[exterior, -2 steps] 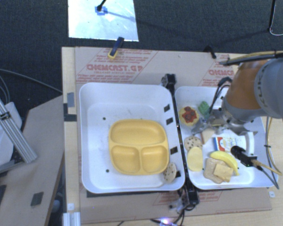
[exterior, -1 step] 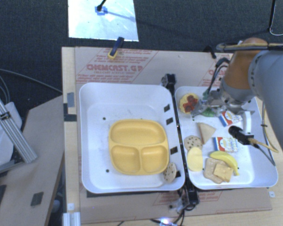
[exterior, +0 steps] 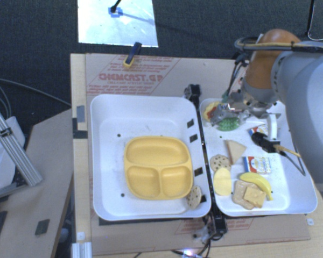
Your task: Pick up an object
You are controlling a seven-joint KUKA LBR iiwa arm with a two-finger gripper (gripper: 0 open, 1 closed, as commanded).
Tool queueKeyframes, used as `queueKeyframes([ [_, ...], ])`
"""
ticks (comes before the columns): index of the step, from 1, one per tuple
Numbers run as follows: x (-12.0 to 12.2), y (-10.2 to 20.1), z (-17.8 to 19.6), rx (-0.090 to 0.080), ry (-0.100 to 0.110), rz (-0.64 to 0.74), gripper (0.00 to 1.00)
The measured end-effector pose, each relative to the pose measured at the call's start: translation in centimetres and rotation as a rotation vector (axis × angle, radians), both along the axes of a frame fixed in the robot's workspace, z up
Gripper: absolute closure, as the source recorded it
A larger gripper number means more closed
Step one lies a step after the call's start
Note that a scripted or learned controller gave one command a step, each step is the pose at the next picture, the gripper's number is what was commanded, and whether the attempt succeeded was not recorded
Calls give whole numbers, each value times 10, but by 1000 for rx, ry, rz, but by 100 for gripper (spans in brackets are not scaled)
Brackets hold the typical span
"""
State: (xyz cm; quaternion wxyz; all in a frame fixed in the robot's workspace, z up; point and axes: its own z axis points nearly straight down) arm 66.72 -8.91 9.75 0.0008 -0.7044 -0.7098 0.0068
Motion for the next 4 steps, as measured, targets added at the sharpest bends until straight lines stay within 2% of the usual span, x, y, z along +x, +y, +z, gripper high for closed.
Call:
queueKeyframes([
  [1,2,0,11,4,-12,-3,100],
  [2,1,0,11,4,-11,-2,0],
  [3,0,-2,-14,5,-2,-3,0],
  [4,2,0,-2,6,-11,-1,100],
])
